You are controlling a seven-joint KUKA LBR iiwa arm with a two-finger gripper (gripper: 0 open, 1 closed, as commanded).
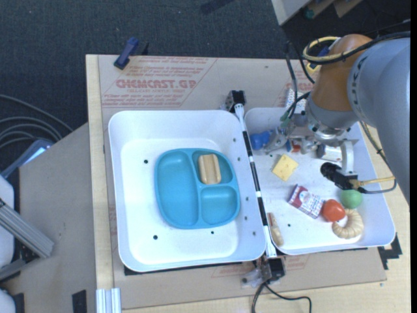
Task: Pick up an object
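We see the gripper (291, 137) low over the right bin (381, 230), at about 11 o'clock in it; can't tell its finger state from here. Just below it lies a yellow cheese wedge (285, 167), w/ a blue toy (260, 140) at the gripper's 9 o'clock. Toward 5 o'clock sit a red packet (305, 201), a tomato (333, 210), a green ball (352, 198) and a doughnut (349, 227). In the left bin (130, 240) a blue tray (176, 194) holds a bread piece (209, 169) in its upper compartment.
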